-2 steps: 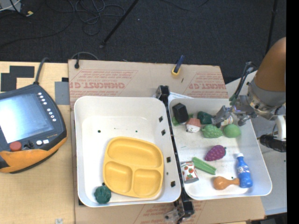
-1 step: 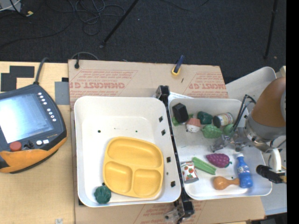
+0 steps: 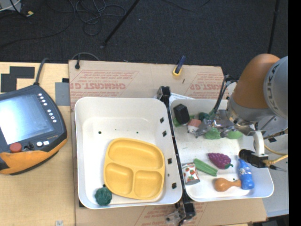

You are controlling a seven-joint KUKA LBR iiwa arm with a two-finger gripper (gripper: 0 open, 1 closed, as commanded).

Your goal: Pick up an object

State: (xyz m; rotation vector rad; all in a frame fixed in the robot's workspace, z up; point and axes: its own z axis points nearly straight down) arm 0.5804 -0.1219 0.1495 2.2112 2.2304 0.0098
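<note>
Gripper (image 3: 207,127) hangs low at the far side of the right bin (image 3: 268,190), among a huddle of small green pieces (image 3: 217,133) and a pink-topped bit (image 3: 194,124); whether it is spread or closed on anything I cannot tell, since the metal blurs into the clutter.

Working from the near rim outward: an orange pear-shaped toy (image 3: 225,184), a blue bottle (image 3: 245,175) and a small red-and-white carton (image 3: 190,173) lie closest. Beyond them sit a green pod-like piece (image 3: 204,166) and purple grapes (image 3: 219,160), then the huddle under the tool, then a black block (image 3: 181,112) near the far wall.

The likely trouble is crowding: things lie so close there that a squeeze could catch two at once, or nudge one aside and come up with nothing. The dividing wall and black block also stand near.

In the left bin (image 3: 89,126) lie a yellow divided tray (image 3: 134,167) and a dark green lump (image 3: 103,196), well apart from the arm. A handheld control pendant (image 3: 26,126) rests on the bench further left.
</note>
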